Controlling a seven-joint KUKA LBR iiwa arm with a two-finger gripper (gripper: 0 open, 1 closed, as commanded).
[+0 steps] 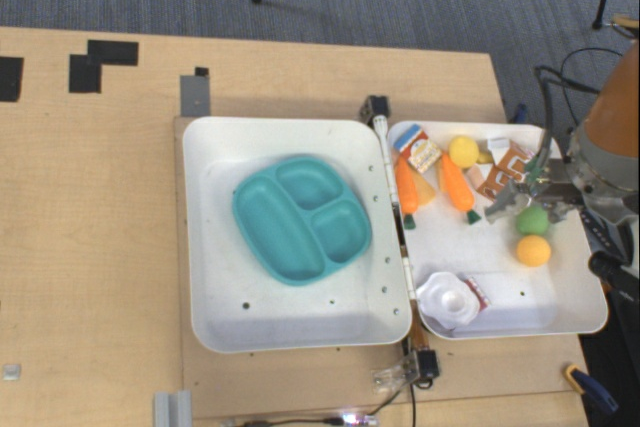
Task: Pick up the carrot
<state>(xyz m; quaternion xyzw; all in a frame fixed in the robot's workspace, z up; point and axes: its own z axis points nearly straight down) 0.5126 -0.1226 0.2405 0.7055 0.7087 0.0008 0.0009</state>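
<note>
No brand name or printed word can be read here; the small packages carry coloured labels, but the letters are too small to make out.

The arm (612,120) enters at the right side, with its orange band above the wrist, and it bends down over the far right corner of the right bin (575,310). The gripper (512,197) points toward the left, low over the bin. Its two fingers look spread apart, with nothing between them; the tips are near the carrot but do not touch it.

The carrot (457,185) lies in the far half of the right bin, about in the middle between its left and right walls, with the green end toward the near side. A second orange vegetable (407,190) lies just beside the left wall of this bin. Between these two there is a small package with a blue and red top (418,148), close to the far left corner. A yellow ball (463,151) rests at the far end of the carrot. A brown and white packet (500,171) lies just under the gripper. A green ball (533,220) and an orange ball (533,251) sit near the right wall, one beside the other. A white cup (446,300) is at the near edge.

The left bin (215,315) carries a teal divided plate (301,218) in its middle.
</note>
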